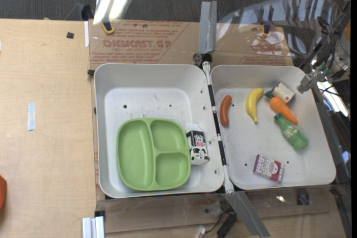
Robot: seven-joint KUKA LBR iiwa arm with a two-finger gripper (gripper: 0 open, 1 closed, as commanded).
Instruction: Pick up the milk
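From my remote seat I see the milk (196, 147), a small carton with black-and-white cow markings, in the left bin (146, 82). It sits at about four o'clock in that bin, close to the wall it shares with the right bin (312, 173), and it touches the right edge of the green divided plate (154, 154). The plate fills most of the lower half of the left bin and has three compartments.

The hand (307, 84) is far from the milk, at roughly two o'clock over the right bin, above its far right rim. I cannot tell from this angle whether it is released or clenched, and I see nothing between its tips. The arm comes in from three o'clock.

In the right bin, a red sausage (225, 110) lies near the left wall at nine o'clock. A banana (254, 103) lies just to its right. A small white block (282, 92) sits at one o'clock, near the hand. An orange carrot (284, 111) lies beside it, slanting down toward a green bottle (291, 133). A red and white packet (268, 168) lies at six o'clock. The table (44, 120) to the left is pale wood.
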